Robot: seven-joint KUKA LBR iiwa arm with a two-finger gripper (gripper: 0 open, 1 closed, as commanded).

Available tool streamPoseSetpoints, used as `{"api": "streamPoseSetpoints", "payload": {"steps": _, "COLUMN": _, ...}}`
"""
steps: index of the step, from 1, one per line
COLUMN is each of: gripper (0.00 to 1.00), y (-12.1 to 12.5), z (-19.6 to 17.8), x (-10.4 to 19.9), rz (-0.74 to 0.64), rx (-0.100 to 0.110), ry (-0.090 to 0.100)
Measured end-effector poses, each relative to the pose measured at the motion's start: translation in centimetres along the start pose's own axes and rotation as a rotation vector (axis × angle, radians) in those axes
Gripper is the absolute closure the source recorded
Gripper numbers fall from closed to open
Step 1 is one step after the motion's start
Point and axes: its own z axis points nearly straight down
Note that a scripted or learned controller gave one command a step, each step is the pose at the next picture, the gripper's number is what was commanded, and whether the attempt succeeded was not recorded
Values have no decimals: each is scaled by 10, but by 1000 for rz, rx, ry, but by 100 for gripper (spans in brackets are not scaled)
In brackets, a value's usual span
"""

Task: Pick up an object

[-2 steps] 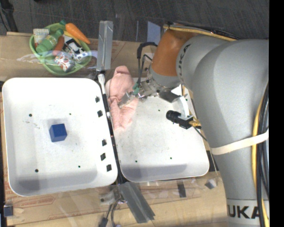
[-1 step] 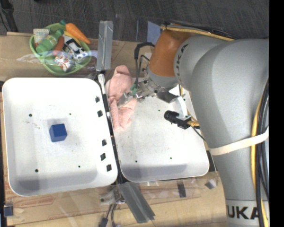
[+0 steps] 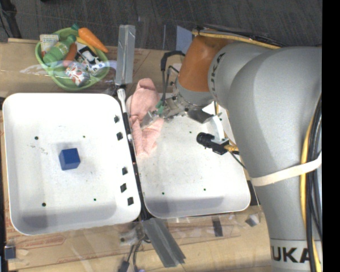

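Camera view: my gripper (image 3: pixel 158 111) is down on the pink cloth (image 3: pixel 144 123) in the right bin (image 3: pixel 204 200); finger state unreadable. Lift not yet done.

text: "UKA", cut off by the frame edge | on: grey arm base (image 3: pixel 292 248), lower right; nothing else legible
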Motion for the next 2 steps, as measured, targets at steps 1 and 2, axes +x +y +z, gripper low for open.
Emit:
{"api": "streamPoseSetpoints", "payload": {"steps": 1, "gripper": 0, "y": 0, "z": 0, "x": 0, "rz": 0, "rx": 0, "ry": 0}}
{"api": "streamPoseSetpoints", "payload": {"steps": 2, "gripper": 0, "y": -6, "z": -23, "x": -19, "rz": 124, "rx": -2, "ry": 0}}
